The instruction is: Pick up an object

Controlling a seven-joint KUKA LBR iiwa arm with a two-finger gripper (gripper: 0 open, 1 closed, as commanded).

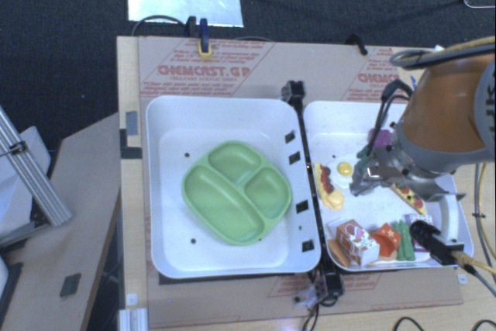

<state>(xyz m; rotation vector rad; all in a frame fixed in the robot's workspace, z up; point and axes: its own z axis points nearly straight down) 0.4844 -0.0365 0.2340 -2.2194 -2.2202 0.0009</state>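
Note:
My gripper (363, 181) hangs low over the middle of the right bin (325, 120), with the orange-banded arm coming in from the right. Just left of it lie a yellow banana-shaped toy (332, 198), a small red and dark piece (325, 179) and a small yellow piece (344, 167). Behind the gripper is a purple object (381, 139), partly hidden by the wrist. A pizza slice toy (412, 199) pokes out from under the arm on the right. Nothing is visibly held.
At the right bin's front edge stand a small printed carton (357, 241), a red-orange toy (386, 239) and a green toy (404, 235). The left bin (167, 128) holds a green divided plate (236, 192). A black divider (304, 167) separates the bins.

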